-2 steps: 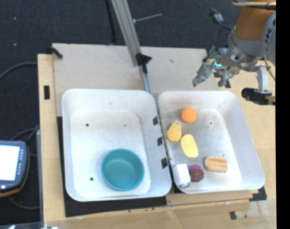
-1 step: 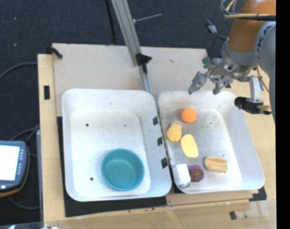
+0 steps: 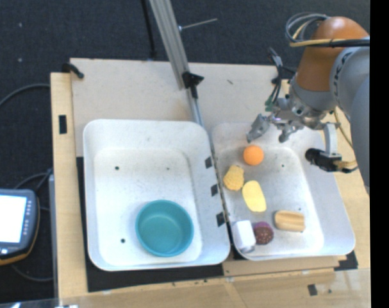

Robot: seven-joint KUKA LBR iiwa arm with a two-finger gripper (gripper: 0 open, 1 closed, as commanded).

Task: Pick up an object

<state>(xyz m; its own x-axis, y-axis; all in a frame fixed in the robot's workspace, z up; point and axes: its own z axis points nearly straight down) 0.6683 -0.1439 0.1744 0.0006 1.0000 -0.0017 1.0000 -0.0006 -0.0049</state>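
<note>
In the camera view, the pincer (image 3: pixel 272 128) hangs over the far rim of the right bin (image 3: pixel 329 239), its fingers spread apart with nothing between them. The likeliest thing to pick, the orange ball (image 3: pixel 253 155), sits just nearer than the pincer on the bin floor, apart from it. Nearer than the ball lie a yellow ridged piece (image 3: pixel 233 178) and a smooth yellow piece (image 3: pixel 254 196), almost touching each other; beyond those, a tan block (image 3: pixel 289 221), a dark red ball (image 3: pixel 263 233) and a white piece (image 3: pixel 244 234). Left of the ball, in the left bin (image 3: pixel 104 140), stands a teal bowl (image 3: pixel 165 228). To grasp well, I judge the pincer should centre over the ball, descend with fingers straddling its widest part, and close gently, since a round thing can squirt sideways. No readable writing or brand shows on the worktop (image 3: pixel 130 85).
</note>
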